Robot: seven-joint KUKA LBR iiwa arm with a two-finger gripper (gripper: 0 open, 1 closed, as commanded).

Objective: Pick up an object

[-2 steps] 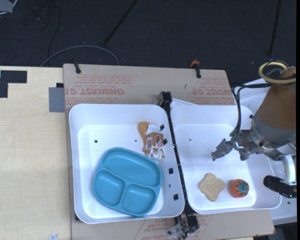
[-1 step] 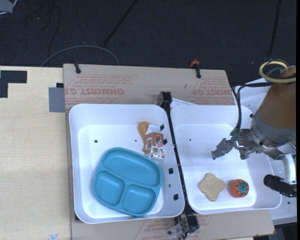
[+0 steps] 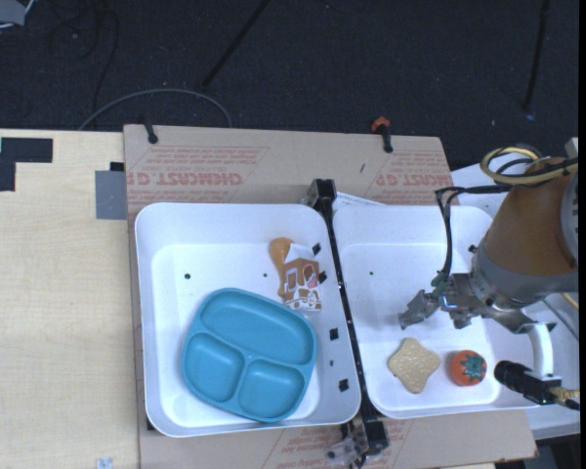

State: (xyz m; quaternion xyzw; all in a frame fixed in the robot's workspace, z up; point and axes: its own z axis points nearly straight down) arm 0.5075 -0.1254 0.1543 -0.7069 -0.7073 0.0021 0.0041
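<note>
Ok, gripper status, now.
Gripper: over the right bin, above the tan cookie-shaped piece; nothing seen in it; open or shut cannot be told.

We are losing the arm (image 3: 532, 233) past the right edge, so its upper part is cut off. The gripper (image 3: 425, 306) is showing as a dark, blurred cluster, and we are failing to tell how its fingers stand. The arm is covering the far right corner of the right bin (image 3: 371, 252). In the left bin (image 3: 161, 262), the small printed packet (image 3: 301, 286) is too small for us to read, and the blue tray (image 3: 249, 355) is hiding the floor beneath it.
</note>
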